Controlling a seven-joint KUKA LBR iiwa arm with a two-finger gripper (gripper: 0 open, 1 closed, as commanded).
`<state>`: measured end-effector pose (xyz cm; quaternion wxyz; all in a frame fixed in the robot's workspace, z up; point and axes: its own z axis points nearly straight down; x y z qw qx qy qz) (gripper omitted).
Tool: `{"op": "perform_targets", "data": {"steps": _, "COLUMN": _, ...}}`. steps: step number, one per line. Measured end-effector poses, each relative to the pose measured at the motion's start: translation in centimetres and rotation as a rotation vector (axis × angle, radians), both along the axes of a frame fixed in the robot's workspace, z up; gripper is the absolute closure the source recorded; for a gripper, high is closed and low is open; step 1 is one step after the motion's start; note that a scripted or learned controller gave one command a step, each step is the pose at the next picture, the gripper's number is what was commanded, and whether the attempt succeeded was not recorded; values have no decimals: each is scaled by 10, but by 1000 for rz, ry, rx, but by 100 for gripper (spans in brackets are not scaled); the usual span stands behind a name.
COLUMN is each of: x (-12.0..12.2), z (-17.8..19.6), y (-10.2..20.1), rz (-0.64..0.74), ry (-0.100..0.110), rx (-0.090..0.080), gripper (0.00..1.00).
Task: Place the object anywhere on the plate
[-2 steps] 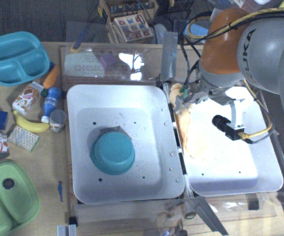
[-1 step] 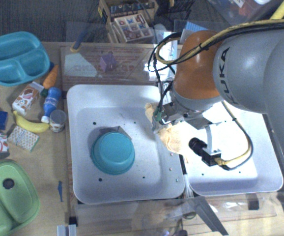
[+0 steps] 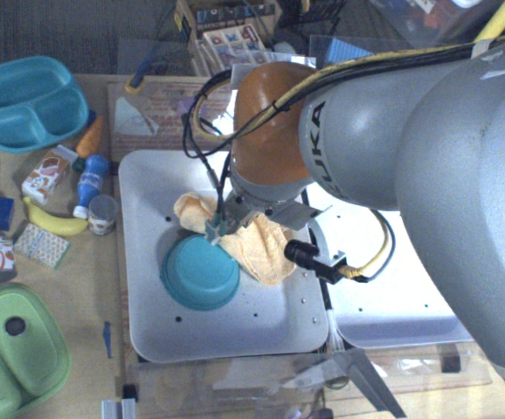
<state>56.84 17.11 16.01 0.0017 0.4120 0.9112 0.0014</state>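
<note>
Gripper [image 3: 217, 226] low where yellow cloth [image 3: 263, 250] meets blue plate [image 3: 200, 276] in the left bin [image 3: 148, 182], its grip impossible to tell; nothing lies on the plate yet

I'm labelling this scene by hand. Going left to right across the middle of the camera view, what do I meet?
Banana → grey can → blue bowl → yellow cloth → right bin.
</note>
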Motion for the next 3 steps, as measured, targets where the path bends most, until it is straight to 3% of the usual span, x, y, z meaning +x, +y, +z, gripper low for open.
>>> {"op": "perform_targets", "data": {"steps": 1, "x": 21, "z": -35, "y": -11, "rz": 210, "ry": -24, "rx": 14, "gripper": 100}}
{"op": "perform_targets", "data": {"steps": 2, "x": -1, "z": 22, "y": -19, "rz": 329, "ry": -2, "rx": -1, "gripper": 100}}
{"op": "perform_targets", "data": {"steps": 3, "x": -1, "z": 22, "y": -19, "rz": 328, "ry": -2, "rx": -1, "gripper": 0}}
